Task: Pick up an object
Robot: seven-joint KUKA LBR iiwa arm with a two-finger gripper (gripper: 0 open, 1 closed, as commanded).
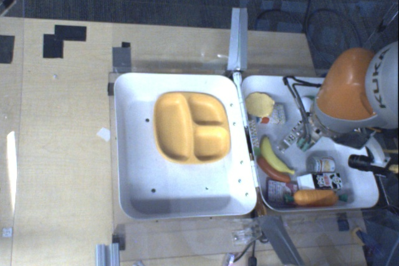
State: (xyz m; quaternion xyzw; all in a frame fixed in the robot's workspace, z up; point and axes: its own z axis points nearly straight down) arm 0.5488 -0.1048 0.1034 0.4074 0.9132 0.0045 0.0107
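In the right bin (373, 196) lie several small objects. A yellow banana (273, 156) rests beside a red sausage (274, 170) near the bin's left wall. A pale yellow round item (259, 103) sits at the back left. An orange carrot-like piece (315, 197) lies along the front wall, behind it a black-and-white carton (324, 181) and a small can (323, 165). My gripper (297, 134) reaches down from the orange-banded wrist (349, 87) into the middle of this bin, just right of the banana's upper end.
The left bin (134, 196) holds a yellow divided tray (190, 126) in its centre. A metal post (237, 40) rises behind the seam between the bins. Cables trail over the back right of the right bin.
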